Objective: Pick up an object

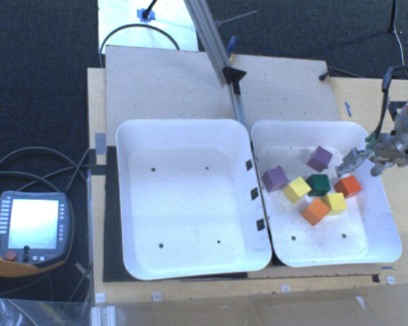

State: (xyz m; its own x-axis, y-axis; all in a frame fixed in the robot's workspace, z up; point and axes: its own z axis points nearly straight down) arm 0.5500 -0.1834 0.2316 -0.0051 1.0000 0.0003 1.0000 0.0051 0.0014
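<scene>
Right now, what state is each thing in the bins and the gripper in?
gripper: above the right bin, holding nothing
right bin: holds seven blocks
left bin: no blocks in it
purple blocks: two, apart
yellow blocks: two, flanking the green block
orange blocks: two, apart

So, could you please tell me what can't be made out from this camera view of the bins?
- Gripper: too small and blurred to tell its state or whether it touches a block.
- Arm: cut off by the right edge.
- Green cube: its lower sides are hidden by the yellow cubes beside it.
- Pendant screen: washed out by glare.
</scene>
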